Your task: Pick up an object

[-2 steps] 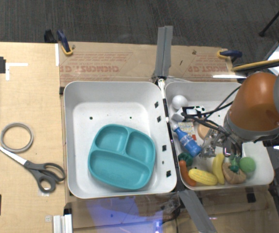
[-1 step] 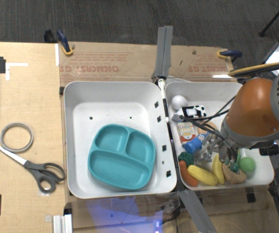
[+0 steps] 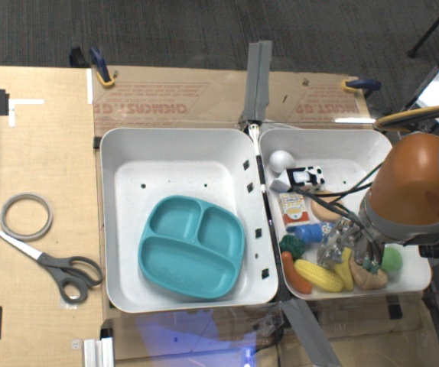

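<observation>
- The right bin [image 3: 340,145] lies under the gripper [image 3: 347,245]; the toys crowd directly beneath it.
- Yellow corn [image 3: 317,274] lies just below-left of the tool, a banana [image 3: 346,269] beside it: aim for one only.
- Whether the gripper is wide or narrow, I cannot tell.

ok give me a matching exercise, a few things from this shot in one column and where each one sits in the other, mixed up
Things:
1. teal divided plate
2. scissors
3. corn cob
4. roll of tape

Places:
A. in the right bin, near its front wall
B. on the bench left of the bins, lying below the tape
C. in the left bin
D. on the bench left of the bins, above the scissors

Pairs: 1-C, 2-B, 3-A, 4-D
</observation>
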Tool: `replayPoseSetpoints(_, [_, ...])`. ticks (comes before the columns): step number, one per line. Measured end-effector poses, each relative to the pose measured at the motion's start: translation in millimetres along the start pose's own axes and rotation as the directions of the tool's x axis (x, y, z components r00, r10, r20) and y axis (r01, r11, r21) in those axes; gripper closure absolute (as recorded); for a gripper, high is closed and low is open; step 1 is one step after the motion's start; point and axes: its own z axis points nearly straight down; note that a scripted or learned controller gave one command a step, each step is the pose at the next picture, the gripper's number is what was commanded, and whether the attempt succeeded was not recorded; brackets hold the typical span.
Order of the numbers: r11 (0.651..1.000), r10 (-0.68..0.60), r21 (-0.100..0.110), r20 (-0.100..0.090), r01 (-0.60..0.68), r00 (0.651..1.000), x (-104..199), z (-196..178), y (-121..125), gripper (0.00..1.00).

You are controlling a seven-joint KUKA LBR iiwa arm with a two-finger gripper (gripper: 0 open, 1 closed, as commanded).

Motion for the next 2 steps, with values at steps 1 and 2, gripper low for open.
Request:
replayPoseSetpoints(1, [1.000, 0.004, -0.001, 0.003, -0.004, 1.000, 8, 0, 20, 0.00])
replayPoseSetpoints(2, [0.999, -0.036, 0.000, 0.002, 0.036, 0.999, -37, -86, -43, 0.00])
